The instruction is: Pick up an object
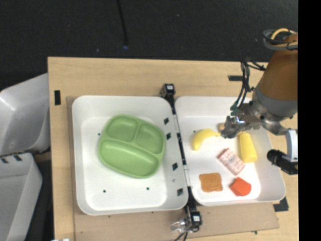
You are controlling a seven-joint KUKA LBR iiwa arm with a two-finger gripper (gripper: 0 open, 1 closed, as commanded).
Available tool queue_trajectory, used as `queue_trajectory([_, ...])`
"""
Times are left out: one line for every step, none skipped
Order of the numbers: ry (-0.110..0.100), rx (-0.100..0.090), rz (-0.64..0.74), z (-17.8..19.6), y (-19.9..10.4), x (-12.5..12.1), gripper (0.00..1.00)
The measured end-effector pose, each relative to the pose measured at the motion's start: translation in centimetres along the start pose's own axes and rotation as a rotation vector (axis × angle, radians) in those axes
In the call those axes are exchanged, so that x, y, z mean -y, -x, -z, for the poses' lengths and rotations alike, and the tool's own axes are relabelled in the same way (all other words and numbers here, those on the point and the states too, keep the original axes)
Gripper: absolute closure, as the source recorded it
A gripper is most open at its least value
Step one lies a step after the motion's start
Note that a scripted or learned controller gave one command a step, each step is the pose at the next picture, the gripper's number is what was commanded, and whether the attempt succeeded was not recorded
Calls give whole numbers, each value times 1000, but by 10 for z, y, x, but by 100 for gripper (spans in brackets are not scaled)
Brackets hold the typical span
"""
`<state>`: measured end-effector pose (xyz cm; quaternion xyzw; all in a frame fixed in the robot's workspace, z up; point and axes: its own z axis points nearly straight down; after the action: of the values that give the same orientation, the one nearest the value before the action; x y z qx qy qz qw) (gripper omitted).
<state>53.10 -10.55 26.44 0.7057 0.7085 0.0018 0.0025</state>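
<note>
The right bin (200, 109) holds a yellow banana (203, 138), a yellow cylinder-like piece (247, 147), a red-and-white packet (230, 160), a brown toast-like slab (210, 182) and an orange-red piece (241, 187). My gripper (229, 128) hangs low over the bin, just right of the banana's tip and just left of the yellow piece's top end. Its dark tip blurs together at this size. I see nothing clearly held in it.
The left bin (85, 185) carries a green divided plate (132, 145). A black divider with clips (176, 149) runs between the bins. The arm's orange band (281, 77) comes in from the right above the right bin. Wooden bench (125, 74) surrounds both bins.
</note>
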Motion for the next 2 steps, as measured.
queue_trajectory([-4, -3, 4, 6, -54, 2, 100])
queue_trajectory([-4, -2, 3, 8, -102, 1, 100])
